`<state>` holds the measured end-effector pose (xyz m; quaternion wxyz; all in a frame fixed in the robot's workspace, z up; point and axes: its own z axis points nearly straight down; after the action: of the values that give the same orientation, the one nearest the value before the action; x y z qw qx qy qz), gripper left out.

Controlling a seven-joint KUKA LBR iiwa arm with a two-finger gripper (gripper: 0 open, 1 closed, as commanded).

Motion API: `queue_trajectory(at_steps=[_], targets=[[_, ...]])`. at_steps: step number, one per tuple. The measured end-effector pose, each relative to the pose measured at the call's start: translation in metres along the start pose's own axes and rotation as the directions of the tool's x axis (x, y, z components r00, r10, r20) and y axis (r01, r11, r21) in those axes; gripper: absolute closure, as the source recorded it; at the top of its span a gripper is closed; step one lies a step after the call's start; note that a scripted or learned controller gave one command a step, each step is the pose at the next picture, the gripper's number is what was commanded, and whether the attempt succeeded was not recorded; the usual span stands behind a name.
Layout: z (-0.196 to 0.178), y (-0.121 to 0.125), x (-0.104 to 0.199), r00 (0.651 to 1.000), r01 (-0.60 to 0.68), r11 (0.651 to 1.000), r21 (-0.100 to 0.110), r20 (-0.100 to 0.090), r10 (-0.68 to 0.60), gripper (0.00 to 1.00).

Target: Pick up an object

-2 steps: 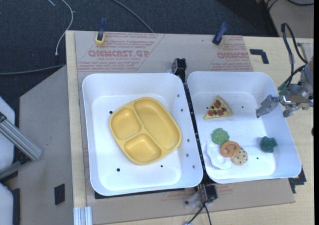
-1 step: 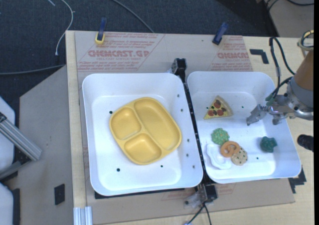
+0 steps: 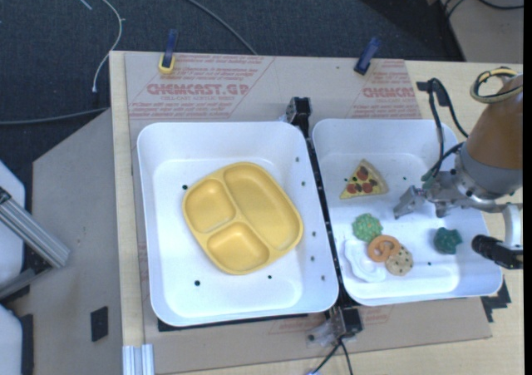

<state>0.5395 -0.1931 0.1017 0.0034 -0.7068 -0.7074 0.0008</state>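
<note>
Looking down, we find the gripper low in the right bin, jaws spread and pinching nothing. Nearest lies the pizza slice, just left of them, tip pointing away.

Arm in from right, claw low, pointing left.

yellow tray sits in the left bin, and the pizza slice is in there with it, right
Not quite. The yellow tray does sit in the left bin, but the pizza slice lies in the right bin, as the camera view shows.
</note>
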Motion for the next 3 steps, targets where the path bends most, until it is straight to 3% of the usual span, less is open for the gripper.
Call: queue_trajectory(at_steps=[1, 3], targets=[[-0.014, 0.001, -0.001, 1.000, 0.000, 1.000, -0.007, 0.002, 0.000, 1.00], [-0.106, 0.002, 0.005, 1.000, 0.001, 1.000, -0.011, 0.005, -0.001, 1.00]])
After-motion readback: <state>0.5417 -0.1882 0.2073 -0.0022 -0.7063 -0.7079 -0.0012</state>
